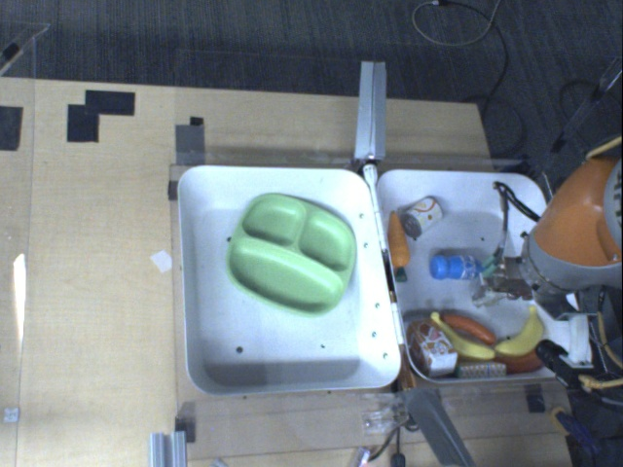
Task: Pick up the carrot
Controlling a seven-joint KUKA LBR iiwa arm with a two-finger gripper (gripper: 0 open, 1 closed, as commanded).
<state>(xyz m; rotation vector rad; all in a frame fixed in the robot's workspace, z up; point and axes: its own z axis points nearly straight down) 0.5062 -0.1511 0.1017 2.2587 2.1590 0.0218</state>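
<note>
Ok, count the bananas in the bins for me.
2. One banana lies at the right bin's near edge, beside the snack pack; the other banana curves up just right of it. The arm may hide more.

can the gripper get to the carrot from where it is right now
Probably yes. The carrot lies uncovered along the right bin's left wall; the gripper hovers nearby, though the blue bottle sits between them and the wall crowds it.

Arm (pixel 582 224) cut off at right edge.
</note>
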